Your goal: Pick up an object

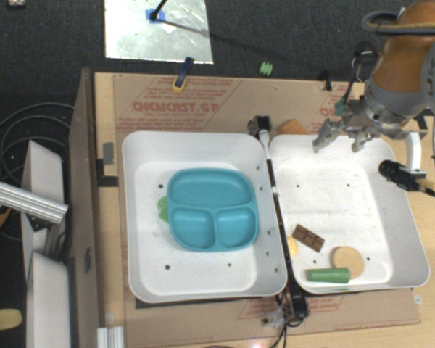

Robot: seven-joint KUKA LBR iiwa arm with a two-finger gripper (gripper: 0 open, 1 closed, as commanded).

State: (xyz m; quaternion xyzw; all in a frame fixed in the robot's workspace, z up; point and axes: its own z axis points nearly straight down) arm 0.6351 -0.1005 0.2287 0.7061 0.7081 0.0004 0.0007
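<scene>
My gripper (341, 143) hangs over the far edge of the right bin (391, 216), its two fingers spread open with nothing between them. Near that bin's front lie a brown chocolate bar (308, 238), a round tan cookie (348, 258) and a green cylinder (328, 274) that overlaps the cookie's front edge. A small yellow piece (292, 246) sits against the bin's left wall. All of these lie well in front of the gripper.
The left bin (148, 267) holds a blue divided plate (212, 209), with a small green thing (162, 208) at its left edge. A tan piece (291, 127) lies on the cardboard behind the bins. A black divider (272, 187) runs between the bins.
</scene>
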